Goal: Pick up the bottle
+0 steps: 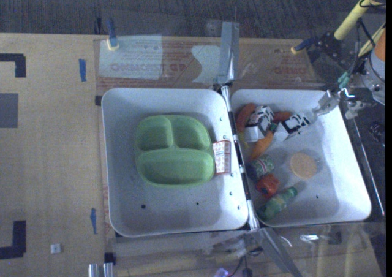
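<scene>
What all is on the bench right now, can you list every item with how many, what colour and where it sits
Bins: two, white, side by side on the bench.
Divided tray: one, green, middle of the left bin.
Small packet: one, white with red print, left bin, against the tray's right edge.
Bottle: one, green with a green cap, lying near the front left corner of the right bin.
Round disc: one, tan, middle of the right bin.
Mixed small items: a cluster, orange, red, black and white, along the right bin's left side; too blurred to count or name.
Tape strips: a few, blue, on the wooden bench around the left bin.
Gripper: one, grey, over the right bin's back right corner.
</scene>
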`<state>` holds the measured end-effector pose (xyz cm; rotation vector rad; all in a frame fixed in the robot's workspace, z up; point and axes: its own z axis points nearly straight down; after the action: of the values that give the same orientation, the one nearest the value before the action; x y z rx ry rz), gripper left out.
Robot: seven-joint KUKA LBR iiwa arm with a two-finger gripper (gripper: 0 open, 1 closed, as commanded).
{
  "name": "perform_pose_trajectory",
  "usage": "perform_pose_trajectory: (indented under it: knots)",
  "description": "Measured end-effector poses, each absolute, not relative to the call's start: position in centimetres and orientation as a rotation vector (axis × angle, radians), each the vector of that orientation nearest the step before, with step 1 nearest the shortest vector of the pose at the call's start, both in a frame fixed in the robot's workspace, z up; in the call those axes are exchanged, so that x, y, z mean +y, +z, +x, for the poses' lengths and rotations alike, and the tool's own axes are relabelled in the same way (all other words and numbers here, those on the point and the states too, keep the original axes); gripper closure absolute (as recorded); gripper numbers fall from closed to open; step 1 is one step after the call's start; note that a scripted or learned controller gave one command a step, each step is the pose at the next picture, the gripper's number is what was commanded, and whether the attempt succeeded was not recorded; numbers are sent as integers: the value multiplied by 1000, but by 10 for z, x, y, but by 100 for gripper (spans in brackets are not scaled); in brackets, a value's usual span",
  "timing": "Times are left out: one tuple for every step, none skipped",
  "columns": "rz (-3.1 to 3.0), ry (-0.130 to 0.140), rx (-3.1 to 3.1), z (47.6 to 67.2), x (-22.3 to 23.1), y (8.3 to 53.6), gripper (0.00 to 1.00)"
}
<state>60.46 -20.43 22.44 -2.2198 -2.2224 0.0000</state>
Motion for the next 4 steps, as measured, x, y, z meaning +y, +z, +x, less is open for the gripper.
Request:
perform_pose_trajectory:
  knots:
    - [-2458,-4,-1959,524,-162,86,0]
    - [-2721,-6,-1572,484,-109,87,0]
    - [-2836,-6,-1327,500,-196,86,0]
    - [-3008,-5,-911,514,-139,86,0]
